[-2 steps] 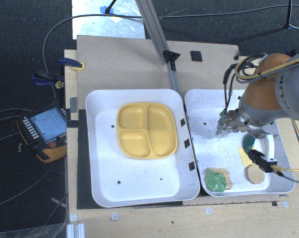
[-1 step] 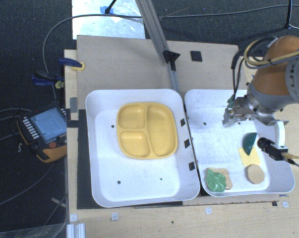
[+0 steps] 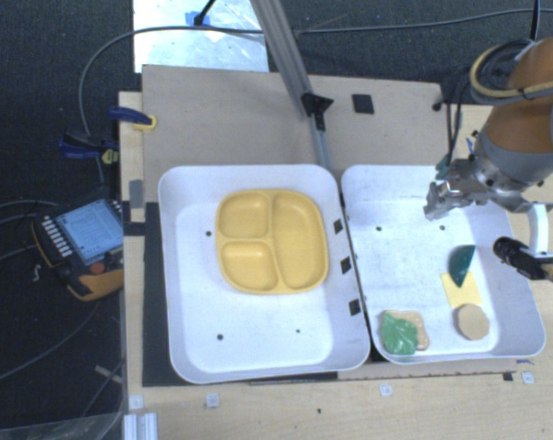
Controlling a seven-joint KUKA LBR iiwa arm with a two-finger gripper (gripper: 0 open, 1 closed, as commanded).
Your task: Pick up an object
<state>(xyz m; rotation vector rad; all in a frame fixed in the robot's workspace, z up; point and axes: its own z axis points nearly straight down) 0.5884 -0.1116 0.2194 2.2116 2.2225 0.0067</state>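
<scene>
— Dark carpet all round, cables trailing, and a tan desk (image 3: 239, 117) in the middle carrying two shallow white bins side by side. A handheld control unit (image 3: 82, 246) lies on the floor out at nine o'clock.

— What's in the left bin (image 3: 189, 337)?

— A yellow divided plate (image 3: 273, 241), three compartments, sitting flat toward the bin's twelve o'clock half. That's it over there.

— And the right bin (image 3: 386, 246)?

— All the small stuff is bunched toward five o'clock. A dark green wedge-shaped piece (image 3: 460, 264) rests on the upper end of a flat yellow piece (image 3: 465, 292); just below them, a round tan disc (image 3: 472, 322). Over at six o'clock, near the front wall, a green lump on a tan slice (image 3: 403, 332), well apart from the disc.

— Where's the arm (image 3: 519, 108)?

— Coming in from three o'clock, grey with the orange band up top. The pincer (image 3: 441, 202) hangs over the right bin's one o'clock corner, above bare white floor, well apart from the green wedge. I see nothing between its tips, but from here I can't tell how wide they stand.

— Anything else?

— A black cylindrical part (image 3: 524, 257) pokes in at three o'clock, beside the bin's right wall.
</scene>
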